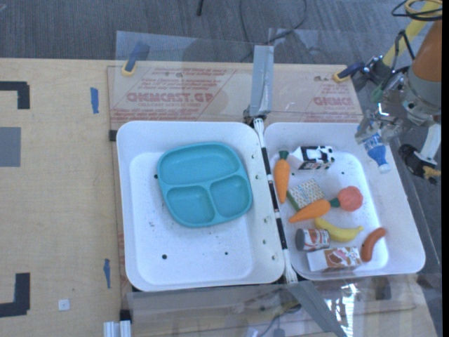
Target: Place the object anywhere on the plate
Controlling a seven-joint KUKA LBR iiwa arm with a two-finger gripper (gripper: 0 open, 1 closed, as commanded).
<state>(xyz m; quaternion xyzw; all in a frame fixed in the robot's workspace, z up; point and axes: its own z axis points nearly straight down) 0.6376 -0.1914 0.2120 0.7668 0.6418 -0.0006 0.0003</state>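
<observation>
A teal three-compartment plate [203,184] lies in the left white bin [140,258] with nothing on it. My gripper [374,137] is at the upper right, above the far right corner of the right bin [407,223]. A small blue-and-white bottle-like object [379,154] hangs between its fingers, tilted. The gripper is far to the right of the plate, with the bins' divider between them.
The right bin holds two carrots [281,177] [309,210], a black-and-white cow toy [316,156], a waffle piece [306,190], a red fruit [351,198], a banana [338,230], a sausage [373,243], a can [312,239] and a carton [335,258].
</observation>
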